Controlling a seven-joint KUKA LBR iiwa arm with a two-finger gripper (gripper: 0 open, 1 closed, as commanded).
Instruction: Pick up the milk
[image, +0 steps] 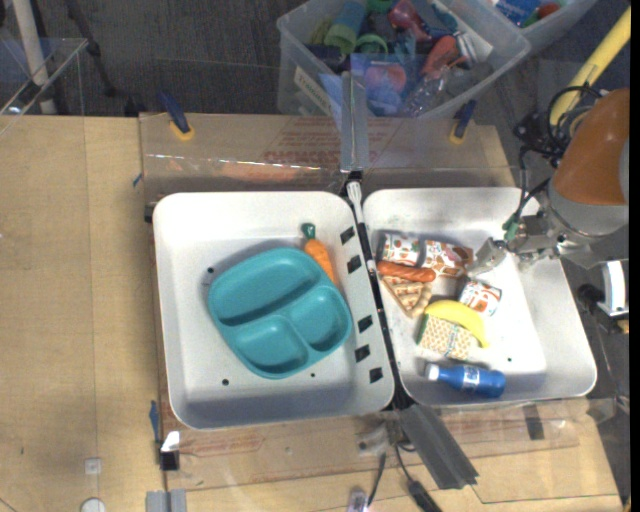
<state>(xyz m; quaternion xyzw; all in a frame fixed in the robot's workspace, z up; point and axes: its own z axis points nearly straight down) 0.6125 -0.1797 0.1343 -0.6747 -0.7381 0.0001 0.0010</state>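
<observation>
I see the milk (481, 297) in the right bin (560, 340), at twelve o'clock from the banana (455, 318). The gripper (492, 254) hovers at its one o'clock.

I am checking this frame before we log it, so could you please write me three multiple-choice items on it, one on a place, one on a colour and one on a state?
1. Where does the teal tray lie?
A. left bin
B. right bin
C. on the bench

2. What colour is the bottle at the near side of the right bin?
A. red
B. blue
C. green

3. How does the milk carton stand to the gripper?
A. lifted between its fingers
B. lying in the bin, apart from it
C. outside the bins

Answers: 1 A, the tray fills the left bin; 2 B, its body is blue; 3 B, the carton rests below the gripper.
</observation>
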